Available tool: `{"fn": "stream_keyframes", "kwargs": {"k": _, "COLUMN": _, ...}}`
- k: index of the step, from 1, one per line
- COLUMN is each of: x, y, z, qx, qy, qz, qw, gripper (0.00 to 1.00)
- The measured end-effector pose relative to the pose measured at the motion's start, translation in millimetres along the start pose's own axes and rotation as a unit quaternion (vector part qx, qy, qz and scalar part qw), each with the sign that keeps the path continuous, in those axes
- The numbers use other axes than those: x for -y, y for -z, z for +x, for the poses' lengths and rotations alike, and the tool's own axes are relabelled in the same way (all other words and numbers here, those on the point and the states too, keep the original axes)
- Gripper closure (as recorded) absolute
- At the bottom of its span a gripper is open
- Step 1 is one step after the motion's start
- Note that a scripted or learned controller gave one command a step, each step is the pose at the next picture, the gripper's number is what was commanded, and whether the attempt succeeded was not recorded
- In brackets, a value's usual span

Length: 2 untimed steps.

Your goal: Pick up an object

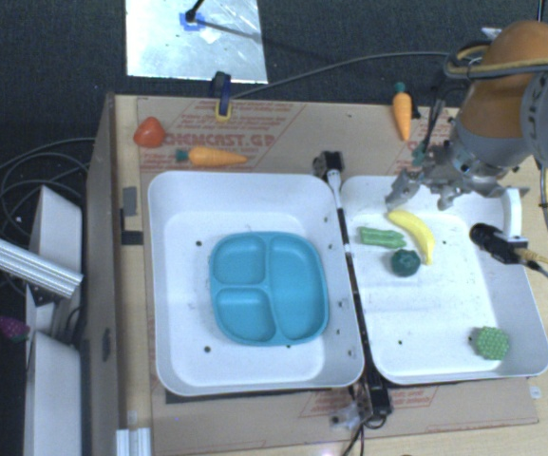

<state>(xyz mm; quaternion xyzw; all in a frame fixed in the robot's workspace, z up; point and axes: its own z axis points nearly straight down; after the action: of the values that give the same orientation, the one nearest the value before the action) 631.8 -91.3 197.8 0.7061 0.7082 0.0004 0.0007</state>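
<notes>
My gripper (424, 192) hangs over the far edge of the right bin (444, 350), its fingers spread apart with nothing between them. Just below it lies a yellow banana (414, 232). A green pod-shaped toy (380, 237) rests left of the banana, and a dark teal round toy (406, 263) sits just below it. A light green knobbly object (490, 343) lies in the bin's near right corner.
The left bin (183, 255) holds a blue divided plate (268, 286). On the cardboard behind the bins lie an orange-red tomato toy (149, 132), a carrot (215, 158) and another carrot (403, 114). A black clip (330, 164) sits at the bins' far joint.
</notes>
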Motion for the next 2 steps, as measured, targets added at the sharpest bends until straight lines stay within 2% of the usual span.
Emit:
{"fn": "stream_keyframes", "kwargs": {"k": 1, "x": 7, "y": -109, "z": 3, "qx": 0.001, "qy": -0.001, "qz": -0.004, "qw": 1.0, "gripper": 0.0}}
{"fn": "stream_keyframes", "kwargs": {"k": 2, "x": 36, "y": -113, "z": -19, "qx": 0.0, "qy": -0.001, "qz": 0.0, "qw": 1.0, "gripper": 0.0}}
